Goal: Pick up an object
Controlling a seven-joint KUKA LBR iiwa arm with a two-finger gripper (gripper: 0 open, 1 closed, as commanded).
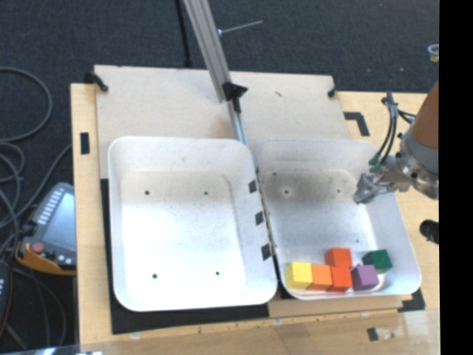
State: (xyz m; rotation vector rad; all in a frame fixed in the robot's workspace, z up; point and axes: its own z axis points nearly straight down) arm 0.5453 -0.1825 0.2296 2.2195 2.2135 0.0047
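Across the frame's centre a tan worktop is spread, and two shallow white bins are seated on it side by side so that both fall within the arm's reach. The left bin, toward centre-left, is set edge to edge w/ the right bin, probably so things can be moved from one to the other w/o a long carry. From the top of the frame a slanted aluminium post is run down to the seam between the bins; its purpose cannot be told.

At the right edge the arm is brought in, grey w/ an orange band, and its end effector is held over the upper right part of the right bin, well apart from the blocks. Whether it is spread or closed cannot be told; nothing is seen gripped.

The task's things are gathered at the lower right of the right bin: a yellow block, an orange block, a red-orange block, a purple block and a green block. They are packed close against the bin's near wall, approx. touching, which is judged to leave little room for a clean grasp.
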